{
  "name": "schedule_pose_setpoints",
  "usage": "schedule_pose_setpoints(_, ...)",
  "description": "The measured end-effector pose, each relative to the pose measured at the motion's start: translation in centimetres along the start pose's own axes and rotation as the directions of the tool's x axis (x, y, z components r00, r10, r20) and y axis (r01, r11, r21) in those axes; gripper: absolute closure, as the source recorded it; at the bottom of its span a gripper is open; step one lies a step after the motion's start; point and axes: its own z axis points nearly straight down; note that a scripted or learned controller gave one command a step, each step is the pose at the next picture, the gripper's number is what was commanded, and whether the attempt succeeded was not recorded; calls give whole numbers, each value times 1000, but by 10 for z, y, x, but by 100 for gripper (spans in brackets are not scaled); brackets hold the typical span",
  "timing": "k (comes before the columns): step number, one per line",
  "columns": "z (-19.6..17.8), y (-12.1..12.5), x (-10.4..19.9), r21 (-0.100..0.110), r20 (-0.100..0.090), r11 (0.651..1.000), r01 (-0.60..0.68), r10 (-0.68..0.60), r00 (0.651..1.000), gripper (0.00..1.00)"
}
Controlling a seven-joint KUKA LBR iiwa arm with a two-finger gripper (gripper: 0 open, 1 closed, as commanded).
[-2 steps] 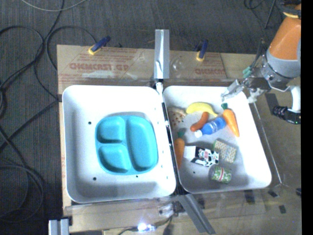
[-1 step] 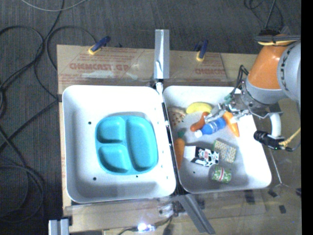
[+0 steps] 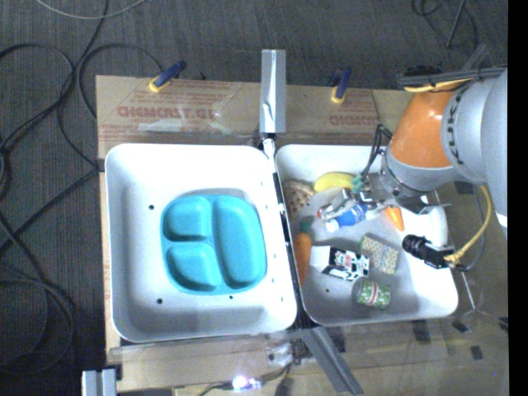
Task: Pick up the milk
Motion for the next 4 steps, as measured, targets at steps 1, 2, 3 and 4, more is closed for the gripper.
schedule_pose_setpoints(1,38,-78,-13,-17,4,1000,11,-10,1000,0)
schedule_pose_setpoints(2,36,-94,27,-11,3,1000,-14,14,1000,0)
schedule_pose_setpoints(3,27,-93,27,-13,2,1000,-15,15,1000,100)
schedule_pose_setpoints(4,27,-93,27,-13,1,1000,-15,15,1000,0)
